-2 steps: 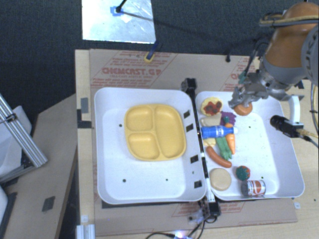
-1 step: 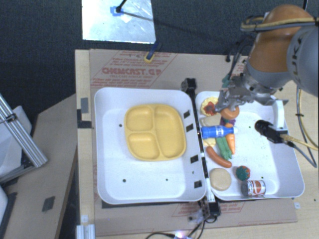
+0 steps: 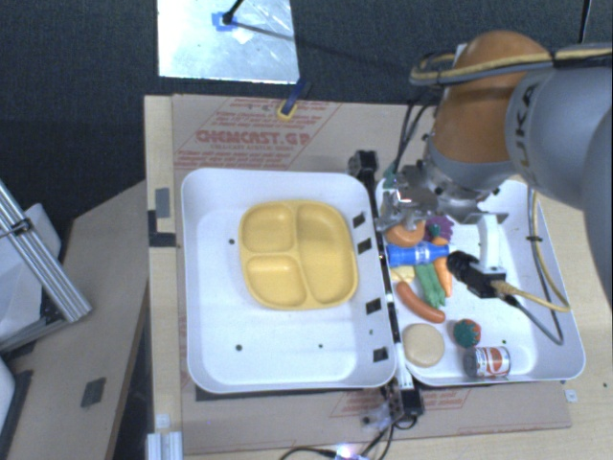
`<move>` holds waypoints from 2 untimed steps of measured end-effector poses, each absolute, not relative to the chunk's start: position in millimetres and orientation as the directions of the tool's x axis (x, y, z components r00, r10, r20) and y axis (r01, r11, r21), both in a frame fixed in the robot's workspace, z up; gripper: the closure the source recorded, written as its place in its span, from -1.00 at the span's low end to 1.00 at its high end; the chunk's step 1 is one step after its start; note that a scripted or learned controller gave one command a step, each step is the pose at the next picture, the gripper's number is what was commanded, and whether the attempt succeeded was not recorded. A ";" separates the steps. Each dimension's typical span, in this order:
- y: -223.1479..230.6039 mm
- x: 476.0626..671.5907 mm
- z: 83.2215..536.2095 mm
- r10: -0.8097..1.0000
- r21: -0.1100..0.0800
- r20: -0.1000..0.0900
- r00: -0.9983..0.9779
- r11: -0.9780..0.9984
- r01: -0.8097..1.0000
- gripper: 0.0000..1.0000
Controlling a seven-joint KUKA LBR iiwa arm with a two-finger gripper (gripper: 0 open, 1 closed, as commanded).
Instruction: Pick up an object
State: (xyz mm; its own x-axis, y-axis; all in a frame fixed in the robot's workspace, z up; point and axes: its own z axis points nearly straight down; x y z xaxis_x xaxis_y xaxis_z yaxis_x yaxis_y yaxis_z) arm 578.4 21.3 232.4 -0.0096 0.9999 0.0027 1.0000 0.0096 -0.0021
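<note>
Left bin (image 3: 206, 286): one yellow plate (image 3: 295, 255), three compartments, lying at centre. Right bin (image 3: 551, 338): toy food clustered along its 9 o'clock side — blue bottle (image 3: 414, 255), carrot (image 3: 442, 278), sausage (image 3: 420, 302), round bun (image 3: 423, 345); at 6 o'clock, strawberry (image 3: 466, 332) and can (image 3: 488, 360). Gripper (image 3: 407, 209) above the cluster's 12 o'clock end; fingers' state cannot be told.

Two shallow white bins sit side by side on a bench. The left bin (image 3: 206, 353) holds a yellow divided plate (image 3: 295, 255). The right bin (image 3: 565, 338) holds toy food: a blue bottle (image 3: 416, 255), a carrot (image 3: 442, 276), a sausage (image 3: 420, 302), a pale round biscuit (image 3: 424, 345), a strawberry (image 3: 466, 332) and a small can (image 3: 488, 360). The grey arm (image 3: 565, 113) reaches in from the right, its gripper (image 3: 407, 220) low over the far-left toys.
</note>
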 end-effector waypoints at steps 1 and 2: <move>66.5 563.7 235.8 1.000 -0.001 0.002 -0.009 0.009 1.000 1.00; 98.5 553.1 221.8 1.000 -0.001 0.002 -0.008 0.008 1.000 1.00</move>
